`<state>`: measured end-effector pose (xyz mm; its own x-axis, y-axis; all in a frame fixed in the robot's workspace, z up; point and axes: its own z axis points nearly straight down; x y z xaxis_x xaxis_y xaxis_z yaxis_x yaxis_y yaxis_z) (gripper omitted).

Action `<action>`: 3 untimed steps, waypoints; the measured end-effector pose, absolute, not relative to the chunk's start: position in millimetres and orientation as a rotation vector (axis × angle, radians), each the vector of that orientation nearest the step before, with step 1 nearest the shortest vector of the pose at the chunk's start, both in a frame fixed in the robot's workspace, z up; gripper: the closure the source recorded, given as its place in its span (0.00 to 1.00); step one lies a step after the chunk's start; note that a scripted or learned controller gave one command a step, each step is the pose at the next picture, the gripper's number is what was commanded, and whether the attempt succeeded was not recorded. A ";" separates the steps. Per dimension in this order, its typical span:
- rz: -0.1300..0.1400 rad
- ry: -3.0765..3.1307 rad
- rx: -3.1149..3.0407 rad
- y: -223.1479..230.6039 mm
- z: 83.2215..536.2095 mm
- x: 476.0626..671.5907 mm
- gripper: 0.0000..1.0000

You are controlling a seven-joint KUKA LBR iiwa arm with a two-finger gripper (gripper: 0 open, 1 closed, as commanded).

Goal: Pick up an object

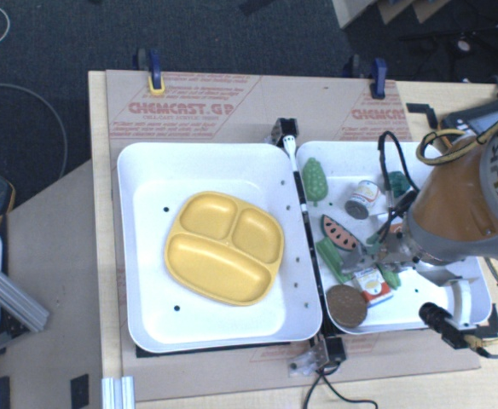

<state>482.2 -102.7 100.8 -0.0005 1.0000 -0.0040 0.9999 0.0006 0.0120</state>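
While pincer (pixel 384 258) sits low amid right bin (pixel 479 301) clutter, grip perhaps hidden, cannot tell.

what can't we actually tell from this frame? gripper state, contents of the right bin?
- Gripper, camera view: the arm's own wrist covers it, so open or shut cannot be told.
- Items under the gripper: green pieces and a red-white item are partly covered by the arm.
- Right bin: its right side is hidden by the arm.
- Small can: label too small to read.
- Arm: cut off by the right edge.
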 end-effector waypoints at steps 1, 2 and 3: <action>0.008 2.217 2.216 -127.8 87.8 481.9 0.00; 0.003 2.205 2.218 -198.2 185.8 480.5 0.00; 0.000 2.236 2.219 -90.2 81.0 480.2 0.00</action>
<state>480.2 -90.2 81.0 -0.0079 1.0000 0.0060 0.9999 0.0079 -0.0064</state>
